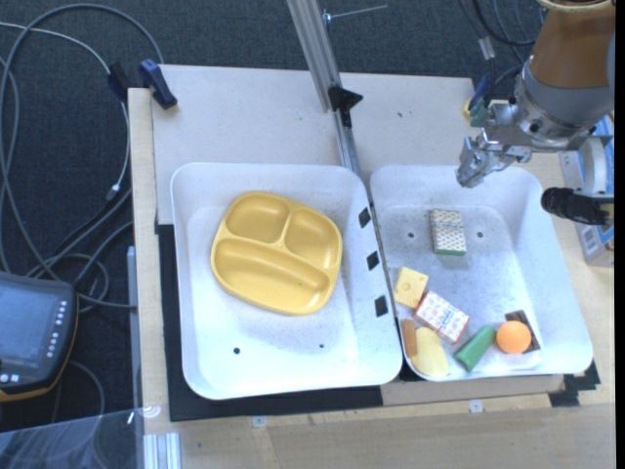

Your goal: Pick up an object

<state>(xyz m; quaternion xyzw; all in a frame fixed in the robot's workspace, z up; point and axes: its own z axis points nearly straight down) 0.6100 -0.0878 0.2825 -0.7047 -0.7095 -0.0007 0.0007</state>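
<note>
My gripper (473, 171) hangs over the far rim of the right bin (547, 223), with nothing seen between its fingers. Below it in the bin lies a green-patterned box (448, 231). Further toward the front are a yellow cheese wedge (410, 287), a red-and-white patterned box (440, 316), a yellow banana-like piece (431, 355), a green block (475, 348) and an orange ball (514, 337). A small orange piece (409, 337) lies by the yellow one.
The left bin (195, 262) holds a yellow divided plate (277, 252). A metal pole (317, 37) rises between the bins at the back. Cables and a pendant (29, 335) lie to the left of the bench.
</note>
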